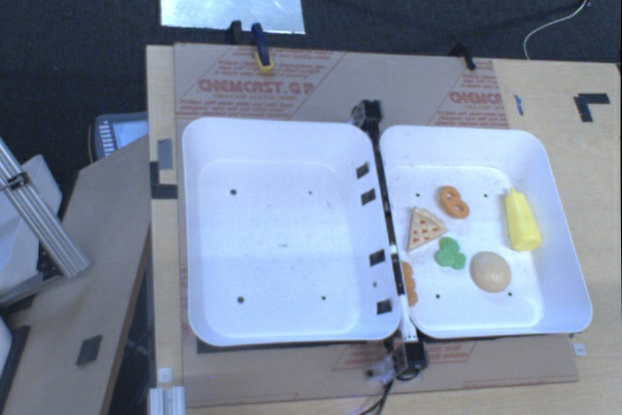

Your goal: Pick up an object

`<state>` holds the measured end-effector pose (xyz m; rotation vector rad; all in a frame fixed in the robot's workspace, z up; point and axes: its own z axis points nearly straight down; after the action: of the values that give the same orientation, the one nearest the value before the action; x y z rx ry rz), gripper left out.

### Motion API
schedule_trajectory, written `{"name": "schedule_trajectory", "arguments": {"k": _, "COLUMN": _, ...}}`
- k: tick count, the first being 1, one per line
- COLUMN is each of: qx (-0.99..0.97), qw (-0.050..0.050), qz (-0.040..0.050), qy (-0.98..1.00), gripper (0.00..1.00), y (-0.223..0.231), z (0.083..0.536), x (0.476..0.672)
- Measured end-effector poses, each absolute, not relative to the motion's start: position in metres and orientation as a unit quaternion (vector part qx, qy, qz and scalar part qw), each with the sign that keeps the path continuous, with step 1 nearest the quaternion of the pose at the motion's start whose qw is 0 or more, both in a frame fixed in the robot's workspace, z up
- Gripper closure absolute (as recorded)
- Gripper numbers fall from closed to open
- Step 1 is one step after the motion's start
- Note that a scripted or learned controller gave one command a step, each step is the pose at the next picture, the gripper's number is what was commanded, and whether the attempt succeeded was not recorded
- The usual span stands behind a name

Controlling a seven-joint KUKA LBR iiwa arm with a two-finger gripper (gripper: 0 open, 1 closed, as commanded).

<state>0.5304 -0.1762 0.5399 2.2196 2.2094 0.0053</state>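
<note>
While nothing had yet been lifted, the right bin held all the candidates. Nearest, at six o'clock in that bin, sat a tan egg-shaped piece, looking smooth, rounded and likely to slip; beside it lay a small green piece. An orange bit hugged the wall at eight o'clock. Further back rested a pizza slice, flat and hard to get under. At three o'clock lay a yellow bottle, probably light and stiff: grip across its narrow body. Farthest, a pretzel. The claw's state I could not tell. The left bin sat alongside.
</note>
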Motion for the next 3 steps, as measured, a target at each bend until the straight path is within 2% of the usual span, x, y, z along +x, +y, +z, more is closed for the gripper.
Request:
{"name": "schedule_trajectory", "arguments": {"k": 1, "qx": 0.702, "qw": -0.001, "qz": 0.001, "qy": 0.712, "gripper": 1.0, "y": -0.088, "z": 0.503, "x": 0.561}}
{"name": "schedule_trajectory", "arguments": {"k": 2, "qx": 0.708, "qw": 0.003, "qz": 0.0016, "qy": 0.706, "gripper": 1.0, "y": -0.134, "z": 0.538, "x": 0.509}}
{"name": "schedule_trajectory", "arguments": {"k": 3, "qx": 0.703, "qw": -0.002, "qz": -0.0005, "qy": 0.711, "gripper": 1.0, "y": -0.055, "z": 0.465, "x": 0.542}}
